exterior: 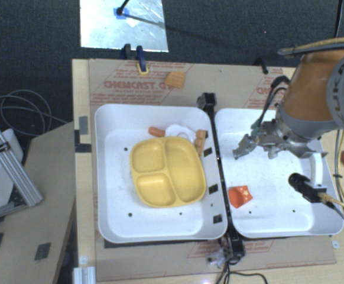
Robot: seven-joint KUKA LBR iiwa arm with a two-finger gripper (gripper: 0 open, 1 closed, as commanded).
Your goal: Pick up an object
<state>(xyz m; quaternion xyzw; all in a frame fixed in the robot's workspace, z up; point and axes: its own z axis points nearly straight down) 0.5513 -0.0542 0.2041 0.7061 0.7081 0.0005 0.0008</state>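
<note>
Gripper (243,149), grip unreadable, hovers above the red block (239,196), whose corner points toward the divider.

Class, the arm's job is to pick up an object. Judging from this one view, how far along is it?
Done: nothing looks lifted. In hand: the gripper hangs over the right bin, with nothing visible between its fingers. Left: the whole pick. The red object lies on that bin's floor; the yellow divided tray and the small orange piece lie in the left bin.
</note>
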